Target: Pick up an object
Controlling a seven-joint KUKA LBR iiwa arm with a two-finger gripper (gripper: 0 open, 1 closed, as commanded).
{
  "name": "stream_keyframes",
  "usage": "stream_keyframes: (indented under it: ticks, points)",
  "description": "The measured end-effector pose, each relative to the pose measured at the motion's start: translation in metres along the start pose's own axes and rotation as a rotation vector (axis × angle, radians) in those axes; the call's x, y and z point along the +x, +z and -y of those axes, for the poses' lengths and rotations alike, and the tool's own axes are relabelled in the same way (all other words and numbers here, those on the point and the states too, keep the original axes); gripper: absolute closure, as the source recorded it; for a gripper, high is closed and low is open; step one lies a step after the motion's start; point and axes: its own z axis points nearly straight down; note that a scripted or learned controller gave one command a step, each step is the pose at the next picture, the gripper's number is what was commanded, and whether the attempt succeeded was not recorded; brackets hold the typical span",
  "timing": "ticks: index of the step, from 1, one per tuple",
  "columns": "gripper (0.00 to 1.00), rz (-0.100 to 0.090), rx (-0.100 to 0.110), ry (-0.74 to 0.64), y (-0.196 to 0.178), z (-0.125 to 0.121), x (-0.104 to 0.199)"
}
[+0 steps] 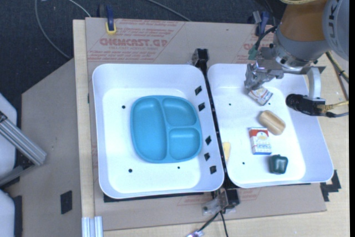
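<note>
Gripper (256, 84) down in right bin (236, 119) at a small white packet (260, 96) — finger state: cannot tell. Grey arm (302, 36) bends in from upper right. Nearby: tan bread roll (272, 122), red-white carton (260, 140), dark green pepper (278, 164). Left bin (111, 119) — glossy blue divided plate (166, 129).

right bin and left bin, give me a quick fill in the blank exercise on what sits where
1. The blue divided plate lies in the ____ bin.
2. In the right bin, the red and white box lies between the tan bread roll and the dark ____ toy pepper.
3. The blue divided plate has ____ compartments.
4. The gripper is down over the far part of the ____ bin.

Missing words: left; green; three; right
</note>
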Motion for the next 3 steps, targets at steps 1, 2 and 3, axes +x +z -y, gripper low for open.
stream_keyframes:
  ticks: [1, 2, 3]
  points:
    - [1.00, -0.001, -0.001, -0.001, 0.007, 0.023, 0.037]
    - [1.00, -0.001, 0.000, -0.003, 0.014, 0.042, 0.086]
    - [1.00, 0.000, 0.001, -0.001, 0.021, 0.078, 0.126]
